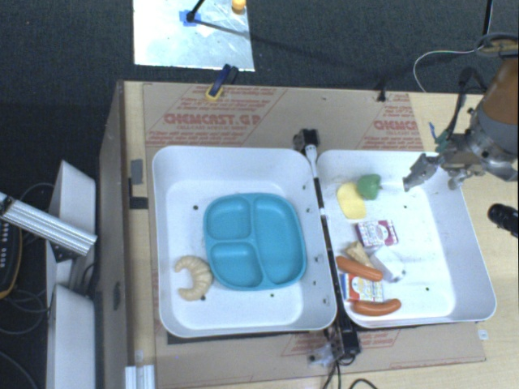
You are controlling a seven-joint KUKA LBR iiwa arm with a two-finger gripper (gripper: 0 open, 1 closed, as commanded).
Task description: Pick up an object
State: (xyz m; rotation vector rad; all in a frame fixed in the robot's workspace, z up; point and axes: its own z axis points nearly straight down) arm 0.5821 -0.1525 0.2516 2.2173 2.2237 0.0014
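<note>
The things to be picked lie in the right bin [462, 241], clustered against the divider [323, 217] that separates the two bins. Nearest the far end of the divider sit a green piece [369, 185] and a yellow piece [351, 202], touching each other. Further along toward the near end lies a small red-and-white packet [377, 233], then a sausage [358, 268], a pale wedge [388, 266], and a second sausage [376, 305] close to the near wall.

On the other side of the divider, the left bin [178, 177] holds a blue compartment tray [254, 241] with a croissant [195, 276] just beside it.

The jaws [423, 172] hang above the right bin's far end, away from the divider, a little beyond the green piece. They look spread apart, with nothing between them.

This appears to be the approach step: no object is held yet. The next move likely calls for travelling toward the divider, centring over one piece, and descending before closing.
</note>
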